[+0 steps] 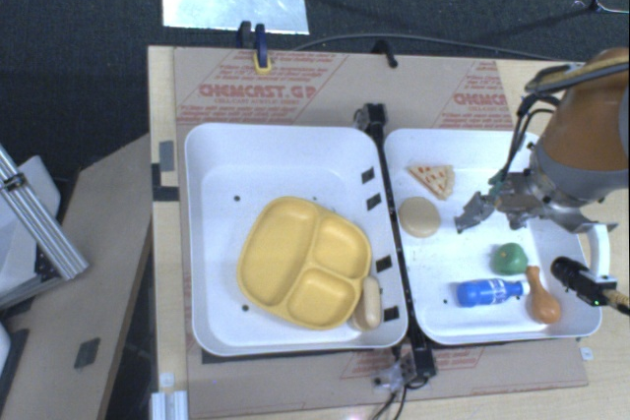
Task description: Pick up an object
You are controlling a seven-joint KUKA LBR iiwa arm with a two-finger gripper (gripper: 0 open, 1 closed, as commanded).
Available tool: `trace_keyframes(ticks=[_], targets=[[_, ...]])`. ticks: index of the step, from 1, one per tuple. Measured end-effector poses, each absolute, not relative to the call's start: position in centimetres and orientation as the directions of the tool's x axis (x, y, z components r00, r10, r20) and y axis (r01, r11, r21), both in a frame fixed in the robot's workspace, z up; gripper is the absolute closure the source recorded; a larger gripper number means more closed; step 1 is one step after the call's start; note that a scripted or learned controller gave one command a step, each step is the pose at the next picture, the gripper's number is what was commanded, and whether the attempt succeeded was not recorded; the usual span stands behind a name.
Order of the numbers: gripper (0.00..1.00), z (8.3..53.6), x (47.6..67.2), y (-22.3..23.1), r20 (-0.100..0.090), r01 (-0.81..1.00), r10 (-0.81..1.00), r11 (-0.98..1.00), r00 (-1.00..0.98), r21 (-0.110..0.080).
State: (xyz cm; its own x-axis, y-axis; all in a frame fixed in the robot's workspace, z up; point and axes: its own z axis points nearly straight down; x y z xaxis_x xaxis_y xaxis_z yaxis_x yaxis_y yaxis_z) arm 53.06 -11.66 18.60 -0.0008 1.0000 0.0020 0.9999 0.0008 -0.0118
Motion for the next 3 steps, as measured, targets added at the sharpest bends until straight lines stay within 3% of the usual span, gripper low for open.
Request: trace_keyframes(ticks=[1,3], targets=[[0.0,19.3,53.4,-11.6,0.0,1.0,1.0,0.004,-0.004,0.001],[0.0,9.7,54.2,-11.4,0.0,1.0,1.0,0.001,-0.001,-0.002]])
